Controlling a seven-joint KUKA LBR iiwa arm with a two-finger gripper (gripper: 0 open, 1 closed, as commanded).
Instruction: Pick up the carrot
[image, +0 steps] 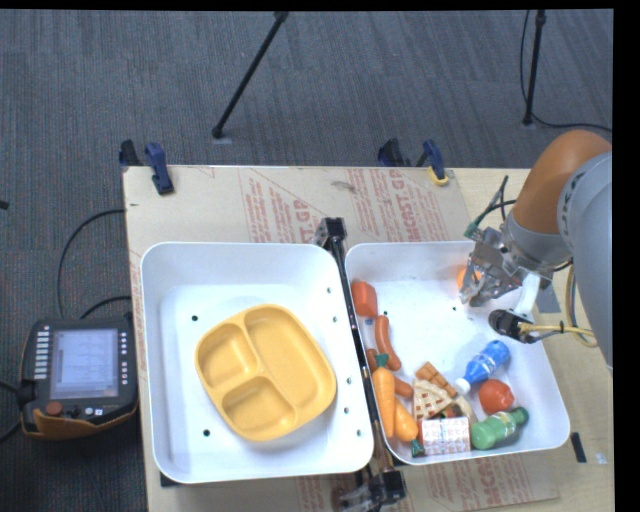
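The carrot (384, 397) is a long orange piece lying along the left wall of the right bin (420, 262), near its front. A shorter orange piece (405, 422) lies against it on the right. My gripper (482, 287) hangs over the back right part of that bin, well away from the carrot, pointing down and to the left. A small orange thing (464, 276) shows right beside its tip; I cannot tell whether it is held or just lies in the bin.
The right bin also holds a red-orange piece (364, 298), a sausage (387, 343), a waffle-like wedge (432, 392), a blue bottle (487, 362), a red fruit (496, 395), a green bottle (497, 428) and a pink box (445, 434). A yellow divided plate (265, 372) lies in the left bin (165, 290).
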